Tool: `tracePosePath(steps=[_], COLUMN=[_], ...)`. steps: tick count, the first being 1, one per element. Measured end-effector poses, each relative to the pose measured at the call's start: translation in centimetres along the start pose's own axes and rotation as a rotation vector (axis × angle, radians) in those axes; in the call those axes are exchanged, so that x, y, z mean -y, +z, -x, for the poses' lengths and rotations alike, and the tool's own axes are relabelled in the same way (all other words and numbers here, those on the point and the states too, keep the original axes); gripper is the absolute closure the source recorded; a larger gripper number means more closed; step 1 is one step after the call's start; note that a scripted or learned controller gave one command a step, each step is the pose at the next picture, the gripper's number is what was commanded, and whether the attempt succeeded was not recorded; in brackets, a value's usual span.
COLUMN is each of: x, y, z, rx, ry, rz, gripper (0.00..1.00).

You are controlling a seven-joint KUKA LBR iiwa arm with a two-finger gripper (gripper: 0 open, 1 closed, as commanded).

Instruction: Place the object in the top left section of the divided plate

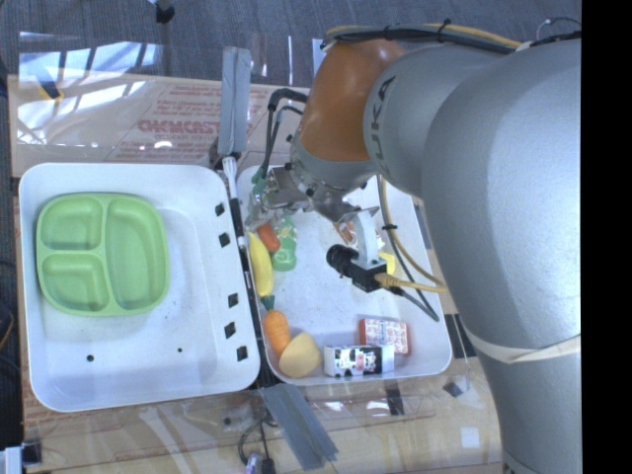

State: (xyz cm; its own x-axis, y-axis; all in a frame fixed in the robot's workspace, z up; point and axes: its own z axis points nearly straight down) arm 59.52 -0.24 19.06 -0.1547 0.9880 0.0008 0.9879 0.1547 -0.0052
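Grey carpet lies behind the bench point(128, 126), whose top is covered with clear film over printed cardboard. From my remote seat I see two white bins side by side on it. I have the gripper point(269, 197) low over the far left corner of the right bin point(434, 358), with the arm's orange band point(341, 97) directly above it and the big grey links covering the right of the view. I cannot tell how the jaws stand; the wrist body and cables hide them, so I will not claim a hold on anything.

Just below the jaws, toward me, sits a cluster of toy food: a green piece point(284, 253), something orange-red point(267, 237) and a yellow banana point(261, 270) lying along the bin's left wall. Which one is the task's object I cannot say. Further from the jaws on the same side lie a carrot point(276, 330) and a pale yellow lump point(300, 355), touching each other. Beside those are a small can point(355, 360) on its side and a red packet point(383, 333).

Well to the left of the jaws, in the left bin point(197, 383), rests the green divided plate point(99, 253).
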Motion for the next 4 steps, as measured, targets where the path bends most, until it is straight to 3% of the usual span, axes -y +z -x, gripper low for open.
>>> tracePosePath(steps=[1,2,3,4], x=[-1.6,-5.0,-5.1,-5.1], y=[-1.0,0.7,0.7,-0.3], z=[-8.3,-17.6,-17.5,-17.7], rx=[0.001,0.002,0.002,0.003], ry=[-0.026,-0.22,-0.22,-0.226], rz=[0.002,0.003,0.003,0.002], gripper=[1.0,1.0,0.0,1.0])
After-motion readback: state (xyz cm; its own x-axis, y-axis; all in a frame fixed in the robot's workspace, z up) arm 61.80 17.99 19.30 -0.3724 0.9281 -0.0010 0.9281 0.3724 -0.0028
